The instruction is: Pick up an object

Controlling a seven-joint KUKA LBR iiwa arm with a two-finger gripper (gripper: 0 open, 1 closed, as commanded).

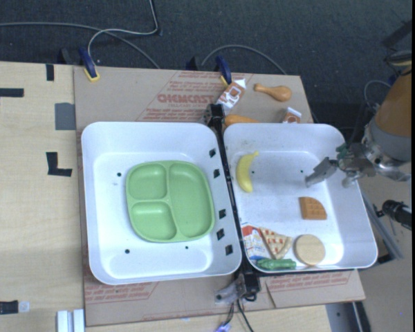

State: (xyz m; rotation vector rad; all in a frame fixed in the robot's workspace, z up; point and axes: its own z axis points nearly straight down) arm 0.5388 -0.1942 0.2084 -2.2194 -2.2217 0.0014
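One curved yellow banana (245,171); brown toast wedge (312,208) nearby

We count two white bins (97,185). In the left one lies one green plate (170,200). In the right one we see one banana (245,171), one brown slice of toast (312,208), one round cookie (309,249), one pizza slice (274,241) and one green bean (277,263).

1 fixed camera looks down at a slant on the counter (28,185), both bins framed from moderately far.
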